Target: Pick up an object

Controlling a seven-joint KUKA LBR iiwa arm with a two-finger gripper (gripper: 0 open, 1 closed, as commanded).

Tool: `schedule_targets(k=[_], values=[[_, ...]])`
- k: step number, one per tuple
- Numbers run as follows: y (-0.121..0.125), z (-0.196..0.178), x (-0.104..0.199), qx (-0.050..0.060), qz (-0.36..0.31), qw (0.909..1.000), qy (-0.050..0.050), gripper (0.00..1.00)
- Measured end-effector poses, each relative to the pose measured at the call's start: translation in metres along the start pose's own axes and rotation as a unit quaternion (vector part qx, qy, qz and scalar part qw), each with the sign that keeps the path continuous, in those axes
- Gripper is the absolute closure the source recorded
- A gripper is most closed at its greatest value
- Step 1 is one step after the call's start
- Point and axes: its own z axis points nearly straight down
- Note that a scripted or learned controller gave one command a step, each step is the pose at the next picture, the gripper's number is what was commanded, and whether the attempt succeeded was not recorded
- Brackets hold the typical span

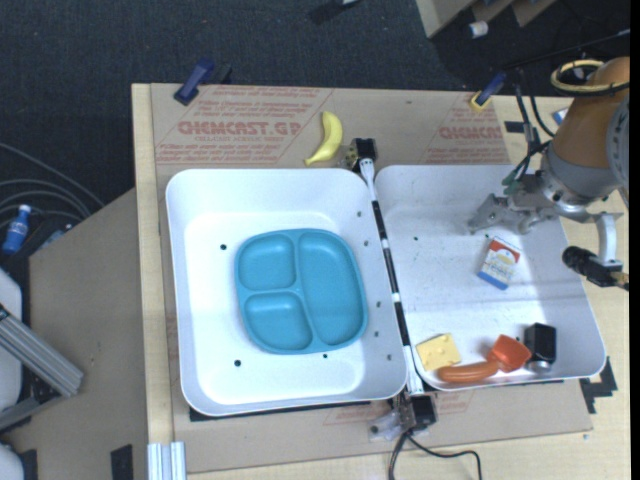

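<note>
The small white carton with a red and blue print (498, 264) lies flat in the right white bin (440, 203), just below the tool (508, 215). It looks light and stiff, best pinched across its narrow sides. Whether the tool is released or clenched, I cannot tell; shadow and the grey wrist blur it.
</note>
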Motion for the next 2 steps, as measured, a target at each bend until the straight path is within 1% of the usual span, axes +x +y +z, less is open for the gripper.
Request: schedule_targets(k=[1, 2], values=[[0.031, 0.001, 0.004, 0.004, 0.001, 1.0, 0.001, 0.0], [-0.005, 0.0, -0.002, 0.0, 0.0, 1.0, 0.001, 0.0]])
